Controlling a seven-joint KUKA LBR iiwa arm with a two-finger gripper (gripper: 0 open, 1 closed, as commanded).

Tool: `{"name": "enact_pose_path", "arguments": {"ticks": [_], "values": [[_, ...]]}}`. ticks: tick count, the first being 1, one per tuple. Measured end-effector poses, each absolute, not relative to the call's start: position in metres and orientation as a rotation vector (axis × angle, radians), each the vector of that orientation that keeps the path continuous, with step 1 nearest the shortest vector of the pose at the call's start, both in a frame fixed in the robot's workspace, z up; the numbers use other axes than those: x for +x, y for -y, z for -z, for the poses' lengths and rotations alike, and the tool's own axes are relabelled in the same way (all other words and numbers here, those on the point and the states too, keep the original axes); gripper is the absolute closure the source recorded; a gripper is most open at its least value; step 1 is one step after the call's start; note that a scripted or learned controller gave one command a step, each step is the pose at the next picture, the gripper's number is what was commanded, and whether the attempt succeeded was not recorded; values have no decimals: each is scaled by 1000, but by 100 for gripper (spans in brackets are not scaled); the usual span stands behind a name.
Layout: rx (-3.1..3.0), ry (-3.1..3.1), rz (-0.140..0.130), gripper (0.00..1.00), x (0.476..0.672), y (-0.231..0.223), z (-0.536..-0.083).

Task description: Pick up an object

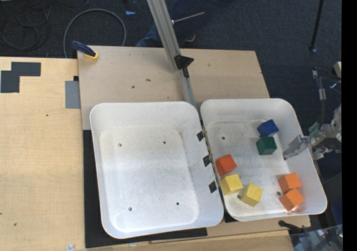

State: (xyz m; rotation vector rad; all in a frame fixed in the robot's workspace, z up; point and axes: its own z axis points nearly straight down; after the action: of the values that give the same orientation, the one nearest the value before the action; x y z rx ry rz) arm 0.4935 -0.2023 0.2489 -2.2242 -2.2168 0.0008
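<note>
right bin [245, 107] holds seven coloured blocks [226, 164].

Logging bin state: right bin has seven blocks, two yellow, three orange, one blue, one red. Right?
Wrong on one colour. The camera view shows no red block: the seventh is a green block, just below the blue block. The rest holds: seven in the right bin, two yellow, three orange, one blue.
</note>
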Motion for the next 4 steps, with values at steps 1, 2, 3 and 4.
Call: {"name": "enact_pose_path", "arguments": {"ticks": [1,2,3,4], "values": [[-2216,2223,-3,0,572,208,-165],[-2214,2226,2,0,639,171,-137],[-2228,2227,3,0,647,209,-217],[-2212,2219,-8,0,657,208,-118]]}}
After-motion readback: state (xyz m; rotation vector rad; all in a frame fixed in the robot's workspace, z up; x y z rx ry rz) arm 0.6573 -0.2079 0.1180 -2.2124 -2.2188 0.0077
